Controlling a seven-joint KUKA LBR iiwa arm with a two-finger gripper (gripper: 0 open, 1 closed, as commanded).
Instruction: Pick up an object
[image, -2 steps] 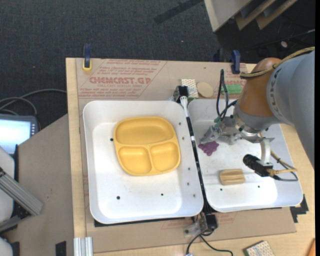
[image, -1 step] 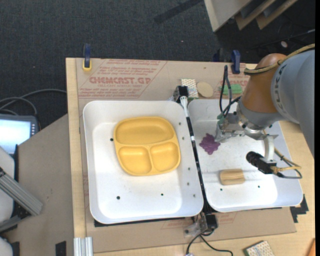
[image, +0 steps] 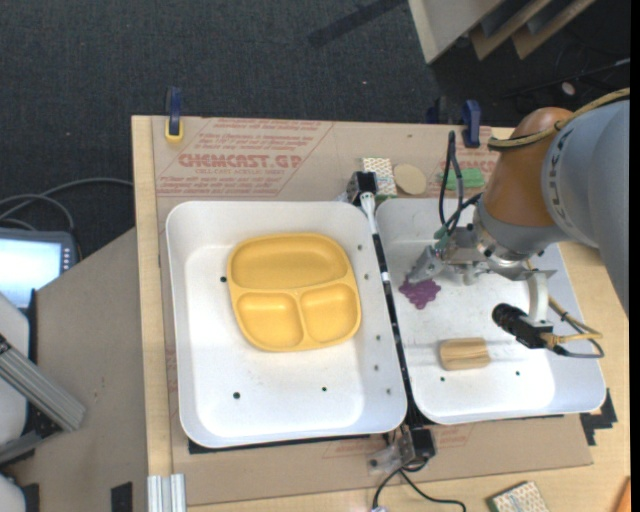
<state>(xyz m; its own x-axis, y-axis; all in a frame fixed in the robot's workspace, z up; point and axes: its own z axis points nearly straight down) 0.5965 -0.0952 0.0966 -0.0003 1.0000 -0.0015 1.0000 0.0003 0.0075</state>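
Light fell evenly from above, bright and diffuse. The two white bins (image: 190, 330) were near overexposed, their floors washed pale with little texture. Shadows were soft and short: a faint one lay beside the yellow divided plate (image: 293, 290), another under the arm (image: 560, 180). The arm's orange band carried a small glossy highlight. The dark floor (image: 150, 50) stayed dim, and focus was slightly soft throughout
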